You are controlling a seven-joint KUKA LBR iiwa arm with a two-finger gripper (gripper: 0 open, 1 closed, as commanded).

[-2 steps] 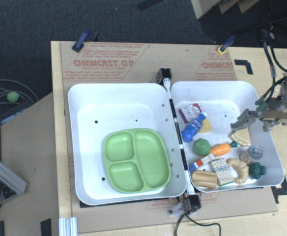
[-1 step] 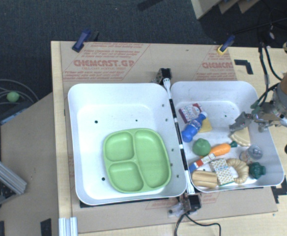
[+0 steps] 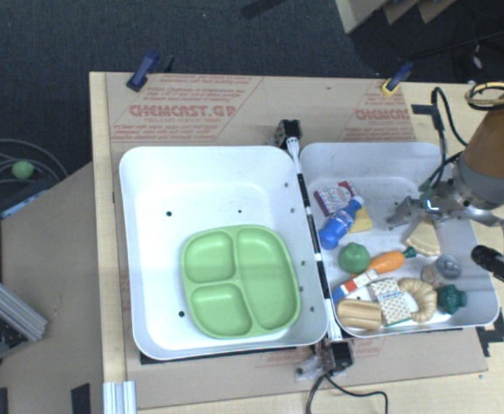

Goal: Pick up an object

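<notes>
Camera view shows us the arm (image 3: 494, 158) reaching in from the right over the right bin (image 3: 381, 158), with the gripper (image 3: 416, 211) low above the bin's upper right part; we see its fingers (image 3: 400, 215) spread apart, and nothing sits between them. We judge the step in hand to be the approach: no object is picked up yet. The objects lie crowded in the bin's lower half and left side. Nearest the pincer is a pale yellow wedge (image 3: 425, 238), just beside and below the fingertips, partly under the gripper. A blue bottle (image 3: 338, 224) lies to the gripper's left, near the bin's dividing wall, with a small white-and-red packet (image 3: 333, 198) above it. A green ball (image 3: 354, 257) and an orange carrot (image 3: 383, 261) sit lower and further left. We think the next move calls for settling on one target, lining the open fingers over it, lowering and closing. The crowding could let neighbours foul the grasp. The left bin (image 3: 148, 231) holds a green divided plate (image 3: 239, 280), well apart from the gripper.
</notes>
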